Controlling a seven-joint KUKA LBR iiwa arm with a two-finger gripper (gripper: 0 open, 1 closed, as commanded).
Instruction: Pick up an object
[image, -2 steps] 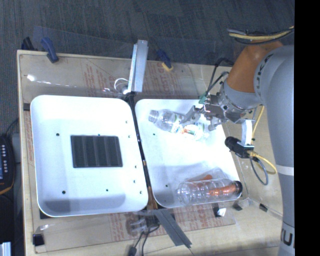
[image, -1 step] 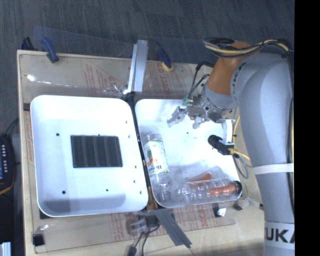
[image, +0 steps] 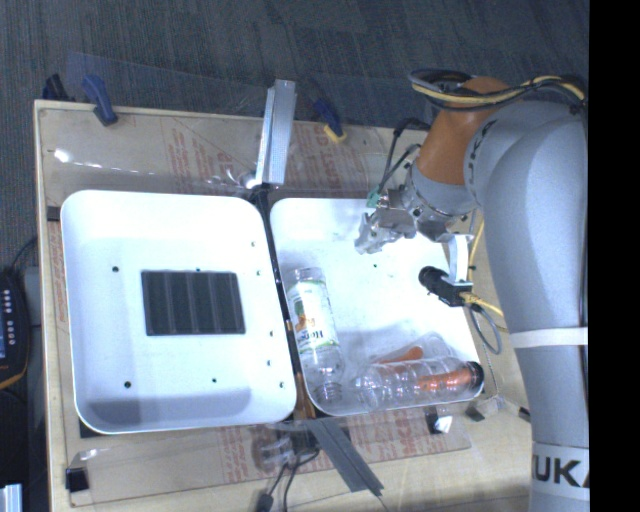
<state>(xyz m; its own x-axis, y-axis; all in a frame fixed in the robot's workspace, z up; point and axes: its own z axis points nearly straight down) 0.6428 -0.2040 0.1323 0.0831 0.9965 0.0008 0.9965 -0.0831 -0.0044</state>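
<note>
My tool (image: 378, 232) hangs at the right bin's (image: 440, 330) eleven o'clock; its grip I cannot tell. Two bottles (image: 312, 325) lie at six.

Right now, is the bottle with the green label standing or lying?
Lying: the bottle rests on its side along the right bin's left wall.

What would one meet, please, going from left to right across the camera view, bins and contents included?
Left bin → dark grate → labelled clear bottle → second clear bottle with orange parts; gripper above the right bin.
</note>
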